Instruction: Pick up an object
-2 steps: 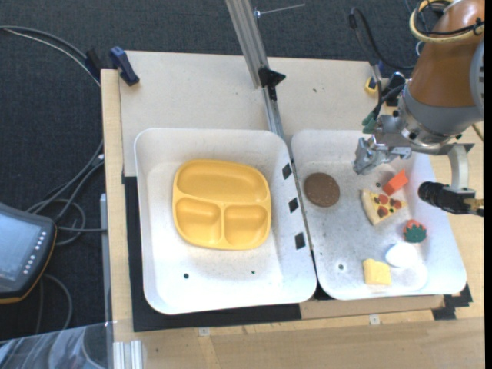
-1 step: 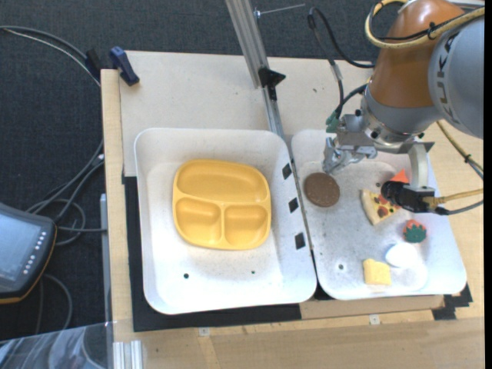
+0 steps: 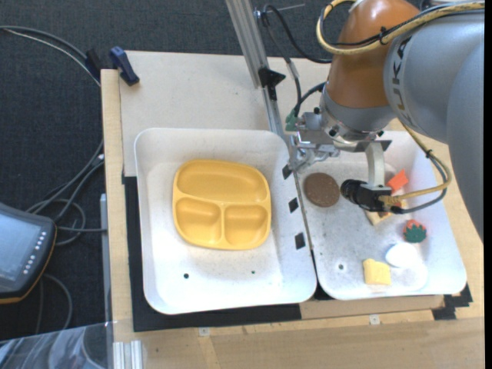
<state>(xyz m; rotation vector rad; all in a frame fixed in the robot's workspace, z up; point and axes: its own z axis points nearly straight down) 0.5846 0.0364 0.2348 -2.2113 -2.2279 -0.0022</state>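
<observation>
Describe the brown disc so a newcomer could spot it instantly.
Start at the right-hand bin, the one under the arm. The brown disc lies flat near that bin's left wall, just below the gripper. It is the only round, dark brown item; its neighbours are a yellow block, a white lump and an orange piece.

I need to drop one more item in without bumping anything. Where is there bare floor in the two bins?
Left bin: a bare strip runs along the near wall, in front of the yellow divided plate. Right bin: a bare patch between the brown disc and the yellow block. Its right side is crowded, under the arm.
</observation>
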